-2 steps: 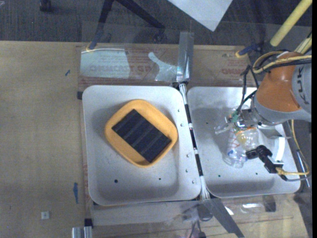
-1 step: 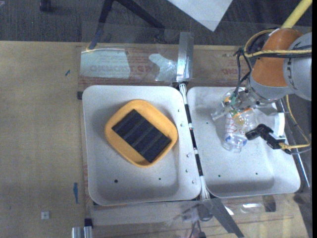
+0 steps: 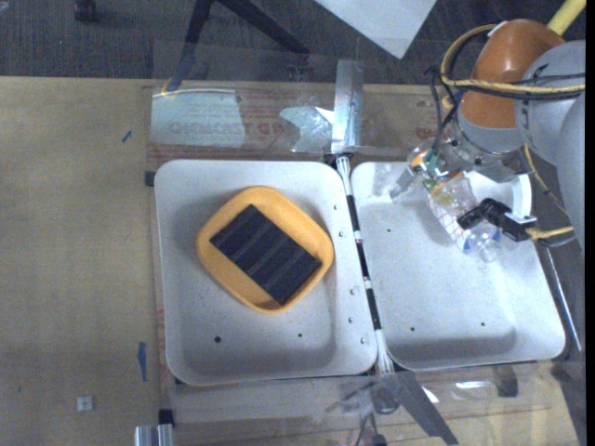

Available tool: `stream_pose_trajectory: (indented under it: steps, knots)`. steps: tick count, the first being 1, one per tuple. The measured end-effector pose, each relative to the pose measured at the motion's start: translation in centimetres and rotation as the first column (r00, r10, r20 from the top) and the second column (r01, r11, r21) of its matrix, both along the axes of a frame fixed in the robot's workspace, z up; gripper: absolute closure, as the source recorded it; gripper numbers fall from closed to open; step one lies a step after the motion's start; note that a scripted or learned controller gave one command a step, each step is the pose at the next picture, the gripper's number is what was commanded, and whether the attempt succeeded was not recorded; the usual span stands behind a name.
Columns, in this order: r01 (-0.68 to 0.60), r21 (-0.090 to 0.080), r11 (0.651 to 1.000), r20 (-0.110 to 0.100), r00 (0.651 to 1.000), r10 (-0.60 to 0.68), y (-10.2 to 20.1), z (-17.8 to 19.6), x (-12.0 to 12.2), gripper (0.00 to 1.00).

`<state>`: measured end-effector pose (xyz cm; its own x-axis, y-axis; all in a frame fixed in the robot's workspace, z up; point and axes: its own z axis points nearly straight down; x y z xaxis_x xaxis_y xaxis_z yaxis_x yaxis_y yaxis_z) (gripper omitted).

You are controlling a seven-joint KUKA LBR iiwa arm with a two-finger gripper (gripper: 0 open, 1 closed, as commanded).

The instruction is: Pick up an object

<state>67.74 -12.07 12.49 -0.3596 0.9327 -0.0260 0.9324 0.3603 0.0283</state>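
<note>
The left bin (image 3: 186, 342) sits well to the left of the gripper (image 3: 437, 177), across the divider from it, and the right bin (image 3: 483, 342) lies directly beneath and around the gripper, which hangs over that bin's upper edge. The grey arm (image 3: 558, 91), with its orange band (image 3: 507, 59), comes in from the right and bends down toward that corner.

The one clear candidate for picking is the orange-rimmed block (image 3: 265, 249), an oval orange tray-like piece with a dark ribbed panel set in its top. It lies flat in the middle of the left bin, well apart from the gripper, to its left and somewhat nearer the camera. It looks rigid and fairly light, probably plastic, with a smooth rounded rim that could slip under narrow fingers. The ribbed dark face offers no edge to pinch, so the better hold is likely across the narrower span of the orange rim, fingers closing on two opposite sides.

Just below and to the right of the gripper a clear, crinkled wrapper or bottle-like item (image 3: 469, 226) lies in the right bin; its exact form is hard to make out, and it looks thin, light and easily crushed.

The gripper's tip is lost in clutter and glare, so how it is set cannot be told.
</note>
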Motion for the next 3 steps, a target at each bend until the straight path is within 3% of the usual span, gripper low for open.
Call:
stream_pose_trajectory:
  steps: [1,2,3]
  knots:
    - [-0.160,0.020,0.987,-0.048,0.986,0.161,-3.6,-3.9,-1.3,0.00]
    - [-0.162,0.019,0.987,-0.051,0.985,0.163,-3.5,-3.1,-1.4,1.00]
    - [-0.195,0.012,0.981,-0.031,0.980,0.195,-1.5,5.6,-0.9,1.00]
